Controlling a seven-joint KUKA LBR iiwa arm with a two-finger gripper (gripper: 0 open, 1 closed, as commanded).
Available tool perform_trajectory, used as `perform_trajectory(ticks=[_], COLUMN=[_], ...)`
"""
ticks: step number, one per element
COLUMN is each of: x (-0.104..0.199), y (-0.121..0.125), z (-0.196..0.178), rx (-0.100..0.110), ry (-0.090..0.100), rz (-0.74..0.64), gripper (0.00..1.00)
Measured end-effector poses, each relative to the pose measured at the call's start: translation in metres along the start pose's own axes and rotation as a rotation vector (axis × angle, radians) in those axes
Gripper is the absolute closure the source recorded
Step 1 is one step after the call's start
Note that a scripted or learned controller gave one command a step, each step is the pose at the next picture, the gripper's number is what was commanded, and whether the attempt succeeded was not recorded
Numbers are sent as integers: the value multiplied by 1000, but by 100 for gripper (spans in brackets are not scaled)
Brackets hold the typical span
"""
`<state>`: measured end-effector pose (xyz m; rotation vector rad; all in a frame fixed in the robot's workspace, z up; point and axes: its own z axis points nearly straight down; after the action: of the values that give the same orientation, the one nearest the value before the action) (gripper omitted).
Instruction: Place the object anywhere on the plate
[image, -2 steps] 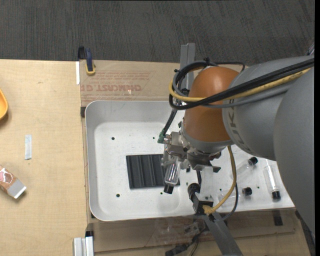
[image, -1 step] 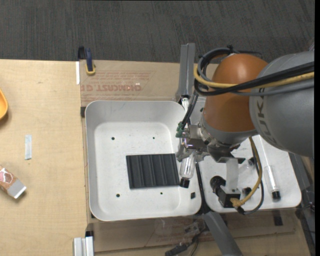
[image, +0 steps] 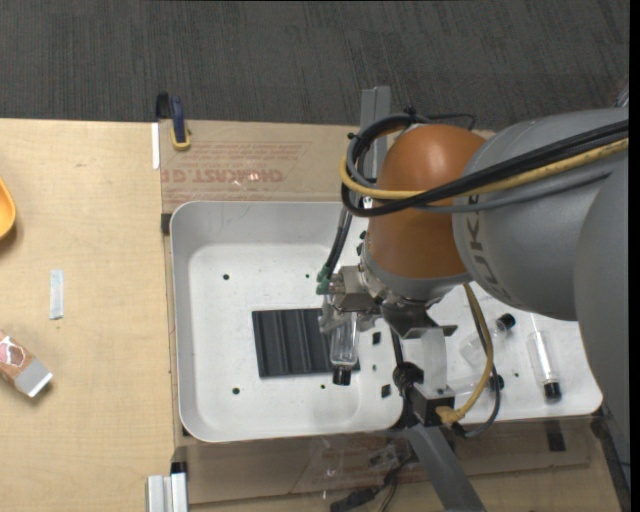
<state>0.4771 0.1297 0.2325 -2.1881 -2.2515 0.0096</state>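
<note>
Black ridged plate (image: 290, 342), one, in white bin (image: 215, 290).

My hand (image: 342, 352) is hanging at the right edge of the black ridged plate (image: 290, 343); bare bin (image: 215, 290) floor is lying open leftward.

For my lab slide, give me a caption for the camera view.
KUKA arm's hand poised over a dark ribbed plate in a white bin, fingers at the plate's right edge.

Arm (image: 500, 220) reaching from right, hand (image: 342, 350) pointed down.
</note>
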Motion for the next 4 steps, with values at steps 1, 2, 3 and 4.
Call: perform_trajectory(ticks=[1, 2, 3, 4], x=[-2, -4, 38, -29], y=[1, 1, 1, 0], z=[-8, -15, 19, -26], rx=[3, 7, 0, -3], ry=[-2, -5, -1, 0], rz=[5, 8, -55, -58], gripper=[100, 100, 100, 100])
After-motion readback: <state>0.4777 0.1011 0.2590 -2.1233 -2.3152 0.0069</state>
